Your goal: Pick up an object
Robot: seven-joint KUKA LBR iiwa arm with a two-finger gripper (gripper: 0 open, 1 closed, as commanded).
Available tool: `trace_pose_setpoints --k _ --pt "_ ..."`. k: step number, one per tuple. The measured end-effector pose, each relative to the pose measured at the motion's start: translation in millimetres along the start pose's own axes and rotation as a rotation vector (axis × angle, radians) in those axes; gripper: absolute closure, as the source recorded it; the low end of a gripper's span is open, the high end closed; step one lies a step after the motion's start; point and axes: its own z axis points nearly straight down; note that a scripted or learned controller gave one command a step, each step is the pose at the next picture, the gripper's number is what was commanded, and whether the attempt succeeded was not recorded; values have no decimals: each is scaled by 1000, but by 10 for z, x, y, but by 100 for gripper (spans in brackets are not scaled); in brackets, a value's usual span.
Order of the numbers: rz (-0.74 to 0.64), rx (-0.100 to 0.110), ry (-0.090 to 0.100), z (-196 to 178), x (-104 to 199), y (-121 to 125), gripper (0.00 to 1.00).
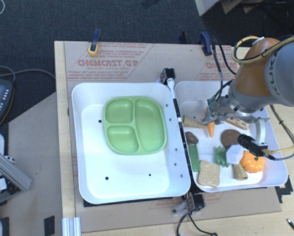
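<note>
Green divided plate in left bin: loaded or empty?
Empty. All three compartments of the green plate show bare green, with nothing lying in them.

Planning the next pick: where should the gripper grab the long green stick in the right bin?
Probably from above, on the upper half of the green stick, pinching across its narrow width: it lies flat, and the tan slice crowds its lower end.

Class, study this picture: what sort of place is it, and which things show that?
Likely a robotics lab bench: a robot arm over the right bin of toy food, a green divided plate in the left bin.
</note>
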Motion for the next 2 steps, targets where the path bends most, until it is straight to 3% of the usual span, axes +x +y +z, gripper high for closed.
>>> trace_pose_setpoints --k 2 --pt "-1 8 -4 -1006 31 217 100"
